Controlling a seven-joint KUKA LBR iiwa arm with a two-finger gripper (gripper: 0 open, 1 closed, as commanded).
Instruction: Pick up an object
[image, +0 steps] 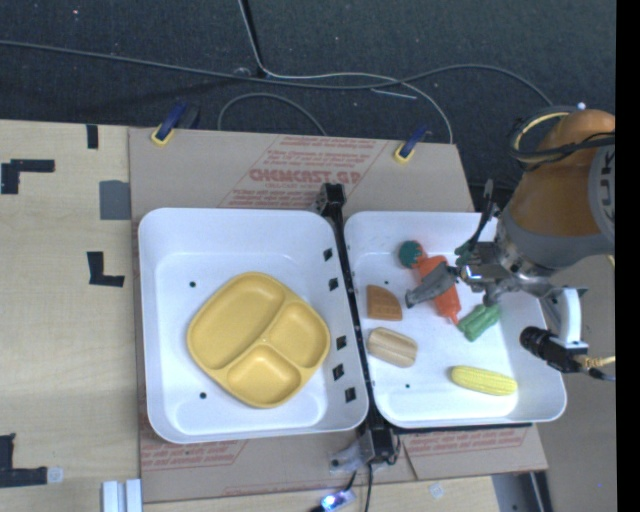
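Carrot (441, 284) lies diagonally, green top (409, 253) toward upper left.

pincer (432, 290) over orange carrot (440, 285), right bin (540, 400)

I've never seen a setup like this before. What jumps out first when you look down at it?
The big yellow divided plate fills most of the left bin. In the right bin lie small toy foods, including a yellow corn cob near the front. The grey and orange robot arm reaches in from the right, its gripper over an orange carrot.
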